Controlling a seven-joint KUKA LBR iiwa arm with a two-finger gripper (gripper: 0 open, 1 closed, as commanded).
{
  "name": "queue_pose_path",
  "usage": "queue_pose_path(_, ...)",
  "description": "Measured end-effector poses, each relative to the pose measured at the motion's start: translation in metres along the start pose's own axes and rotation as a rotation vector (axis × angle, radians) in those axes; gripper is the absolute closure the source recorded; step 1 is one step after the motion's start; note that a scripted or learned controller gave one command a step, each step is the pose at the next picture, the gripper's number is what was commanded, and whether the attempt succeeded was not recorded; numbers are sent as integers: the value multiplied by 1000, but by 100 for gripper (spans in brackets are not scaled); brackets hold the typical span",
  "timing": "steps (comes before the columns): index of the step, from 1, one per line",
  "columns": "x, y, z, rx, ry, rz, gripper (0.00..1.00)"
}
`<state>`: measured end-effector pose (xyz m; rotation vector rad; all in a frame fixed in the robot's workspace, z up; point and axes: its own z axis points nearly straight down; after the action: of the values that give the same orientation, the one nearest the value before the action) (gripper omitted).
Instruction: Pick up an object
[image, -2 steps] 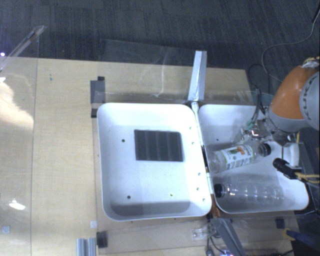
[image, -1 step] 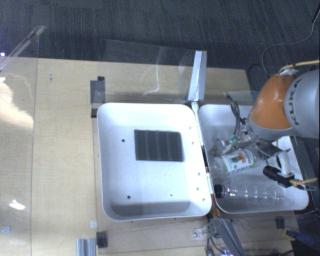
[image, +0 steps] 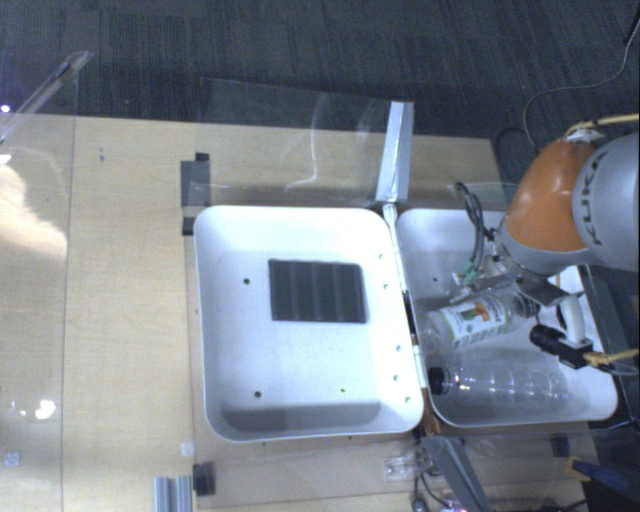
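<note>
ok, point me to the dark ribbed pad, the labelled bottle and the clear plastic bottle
dark ribbed pad (image: 317, 291): camera view, centre of the pad on the left bin's floor.
labelled bottle (image: 473, 320): camera view, on its white label, right bin.
clear plastic bottle (image: 505, 383): camera view, mid-body, lying along the right bin's near side.

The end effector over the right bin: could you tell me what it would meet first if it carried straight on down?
Most likely the small labelled bottle lying in the right bin, just under the end effector. Depth is hard to judge from this slanted view.
</note>
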<state>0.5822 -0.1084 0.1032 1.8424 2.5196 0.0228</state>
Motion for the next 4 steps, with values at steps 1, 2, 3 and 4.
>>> queue_pose_path(1, -26, 62, -61, 15, 4, -68, 100)
queue_pose_path(2, -26, 61, -61, 15, 4, -69, 0)
queue_pose_path(3, -16, 89, -64, 14, 5, -155, 0)
queue_pose_path(4, -19, 38, 15, 13, 5, -172, 0)
